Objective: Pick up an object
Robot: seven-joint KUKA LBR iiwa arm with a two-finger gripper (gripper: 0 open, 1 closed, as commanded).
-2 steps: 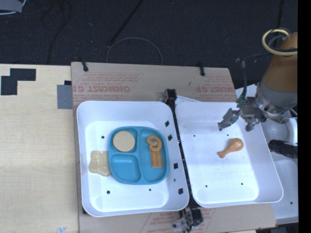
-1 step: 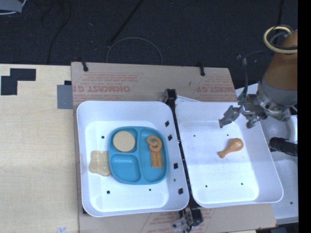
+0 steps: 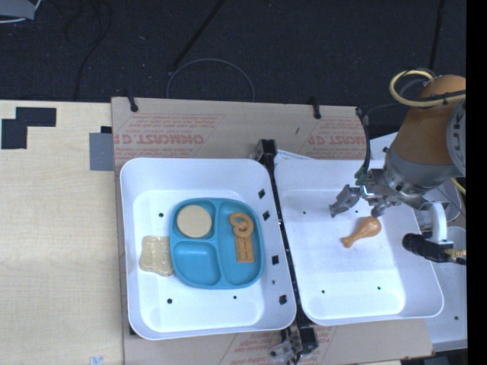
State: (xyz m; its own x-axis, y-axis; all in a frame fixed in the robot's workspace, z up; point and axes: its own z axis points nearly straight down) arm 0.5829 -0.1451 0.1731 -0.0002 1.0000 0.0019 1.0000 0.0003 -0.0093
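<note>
Toy: a small tan drumstick (image 3: 361, 232) lies in the right bin (image 3: 380, 295).
My fingers (image 3: 364, 198): spread apart just above it, holding nothing.
Feel: probably light, hard, smooth.
Grab spot: the thin middle.

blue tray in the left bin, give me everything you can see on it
The blue tray looks like smooth plastic with rounded corners and three compartments. It lies flat in the left bin. A round tan disc sits in its upper-left compartment, a brown key-like piece in the right one. A pale yellowish piece lies against its left edge.
</note>
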